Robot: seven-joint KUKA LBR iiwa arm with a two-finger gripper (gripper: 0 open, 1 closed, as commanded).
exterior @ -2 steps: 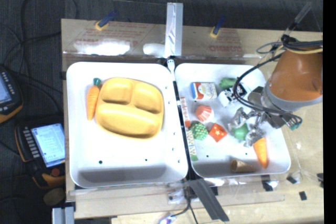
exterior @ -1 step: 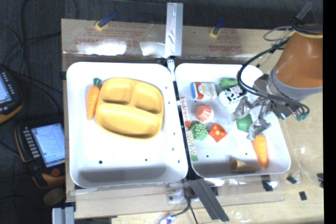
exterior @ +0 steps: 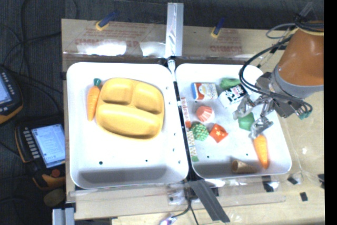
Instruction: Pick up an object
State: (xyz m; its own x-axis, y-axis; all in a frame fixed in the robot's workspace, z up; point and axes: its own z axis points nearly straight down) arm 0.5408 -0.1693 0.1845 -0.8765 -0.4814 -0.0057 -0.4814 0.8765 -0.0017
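Note:
My gripper (exterior: 251, 118) hangs low over the right side of the right bin (exterior: 221, 163), with its two fingers spread apart. A small green object (exterior: 245, 123) lies on the bin floor between the fingers, and I cannot tell whether they touch it. An orange carrot (exterior: 261, 150) lies just below the gripper. To its left sit a black-and-white toy (exterior: 231, 96), a red block (exterior: 218, 134), a red-and-white ball (exterior: 204, 112) and a green knobbly piece (exterior: 199, 131).
A small carton (exterior: 204, 91) and a green item (exterior: 229, 82) rest at the right bin's back, and a brown cone (exterior: 242, 166) lies at its front. The left bin (exterior: 121, 166) holds a large yellow tray (exterior: 130, 107) and a carrot (exterior: 92, 101). Cables (exterior: 258, 63) loop behind the wrist.

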